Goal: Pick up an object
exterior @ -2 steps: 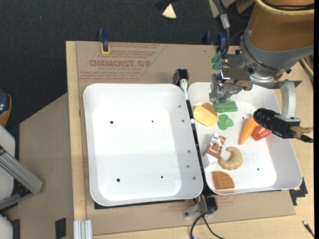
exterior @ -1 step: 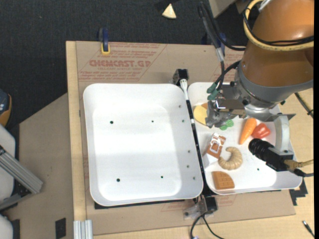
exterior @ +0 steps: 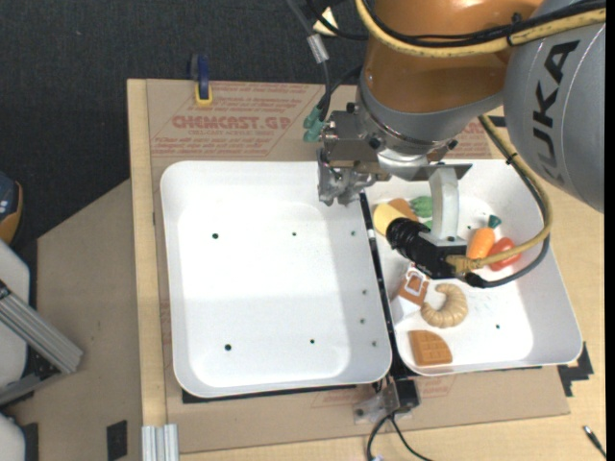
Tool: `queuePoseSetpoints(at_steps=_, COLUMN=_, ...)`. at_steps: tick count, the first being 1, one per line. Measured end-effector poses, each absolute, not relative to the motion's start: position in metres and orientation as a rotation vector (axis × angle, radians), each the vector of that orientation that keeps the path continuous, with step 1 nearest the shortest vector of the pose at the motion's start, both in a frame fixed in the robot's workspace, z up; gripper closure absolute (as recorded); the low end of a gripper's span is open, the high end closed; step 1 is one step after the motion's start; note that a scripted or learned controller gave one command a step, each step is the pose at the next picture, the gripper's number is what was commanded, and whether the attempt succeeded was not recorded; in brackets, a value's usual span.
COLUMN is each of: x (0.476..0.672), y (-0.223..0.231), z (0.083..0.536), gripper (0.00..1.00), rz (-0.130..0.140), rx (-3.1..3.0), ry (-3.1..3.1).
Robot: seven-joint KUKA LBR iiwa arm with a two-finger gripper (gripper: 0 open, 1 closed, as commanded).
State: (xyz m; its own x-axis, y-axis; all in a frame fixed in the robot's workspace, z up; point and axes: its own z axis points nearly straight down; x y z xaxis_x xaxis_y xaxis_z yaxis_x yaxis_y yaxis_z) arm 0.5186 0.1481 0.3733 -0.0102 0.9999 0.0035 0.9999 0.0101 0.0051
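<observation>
The gripper [exterior: 338, 185] hung at twelve o'clock over the bins' shared wall, its grip state impossible to tell, while the croissant [exterior: 445, 306] lay at four o'clock, risking a miss.

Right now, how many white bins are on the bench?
2. The left bin lies beside the right bin, touching along the middle edge. The right bin holds toy foods, partly hidden by the arm.

We see a grey arm [exterior: 567, 84] with dark lettering on its casing, a broad glossy orange band [exterior: 442, 27] above a grey metal wrist [exterior: 413, 133], and black and yellow cables [exterior: 480, 257] looping around it.
</observation>
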Motion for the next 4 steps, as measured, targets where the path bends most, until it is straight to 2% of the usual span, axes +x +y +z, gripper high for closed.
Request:
queuePoseSetpoints(at_steps=1, x=0.543, y=0.194, z=0.370, gripper=1.00, rz=0.006, rx=2.215, ry=2.226)
queuePoseSetpoints(at_steps=2, x=0.561, y=0.226, z=0.461, gripper=1.00, rz=0.020, rx=2.214, ry=2.222)
queuePoseSetpoints(at_steps=3, x=0.557, y=0.224, z=0.541, gripper=1.00, rz=0.018, rx=2.216, ry=2.220)
queuePoseSetpoints(at_steps=4, x=0.485, y=0.225, z=0.389, gripper=1.00, rz=-0.029, rx=2.224, ry=2.231)
